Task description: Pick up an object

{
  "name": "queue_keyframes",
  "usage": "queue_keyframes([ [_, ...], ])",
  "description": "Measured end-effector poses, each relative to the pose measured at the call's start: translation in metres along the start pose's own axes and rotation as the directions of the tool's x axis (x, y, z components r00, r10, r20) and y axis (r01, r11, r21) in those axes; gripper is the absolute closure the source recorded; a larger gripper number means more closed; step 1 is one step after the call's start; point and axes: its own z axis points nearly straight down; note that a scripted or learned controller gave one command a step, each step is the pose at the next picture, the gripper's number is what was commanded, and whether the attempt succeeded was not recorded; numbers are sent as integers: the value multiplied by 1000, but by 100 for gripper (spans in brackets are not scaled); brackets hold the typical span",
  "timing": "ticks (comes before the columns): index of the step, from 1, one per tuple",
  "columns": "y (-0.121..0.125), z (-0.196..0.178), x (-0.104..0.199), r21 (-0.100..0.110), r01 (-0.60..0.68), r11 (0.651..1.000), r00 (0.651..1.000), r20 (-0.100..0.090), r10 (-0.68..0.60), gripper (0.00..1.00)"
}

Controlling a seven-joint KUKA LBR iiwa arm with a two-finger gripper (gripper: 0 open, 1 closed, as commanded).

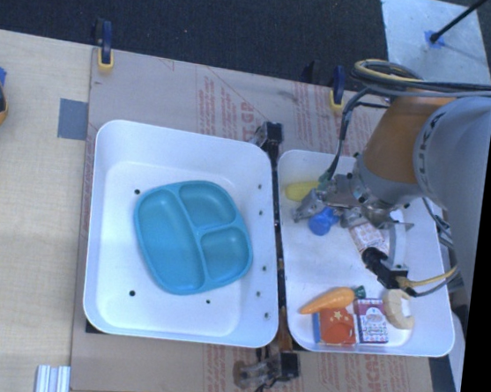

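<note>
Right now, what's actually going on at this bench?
A grey KUKA arm reaches in from the right over the right bin, its gripper low at the far end beside a small blue object and a yellow piece. Nothing is visibly lifted. A carrot, a red box and a small carton lie at the near end. The left bin holds a blue divided plate.

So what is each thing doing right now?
Blue plate: lying flat in the left bin, right way up.
Carrot: lying in the right bin.
Small box: lying flat beside the carrot.
Blue thing: under the arm.
</note>
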Motion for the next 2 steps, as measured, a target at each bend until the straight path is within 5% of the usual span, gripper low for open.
queue_keyframes([
  [1, -1, -10, -2, 6, 0, 1000, 1000, 1, 0, 100],
  [2, -35, -106, 63, 0, -1, 1000, 1000, -2, 1, 100],
])
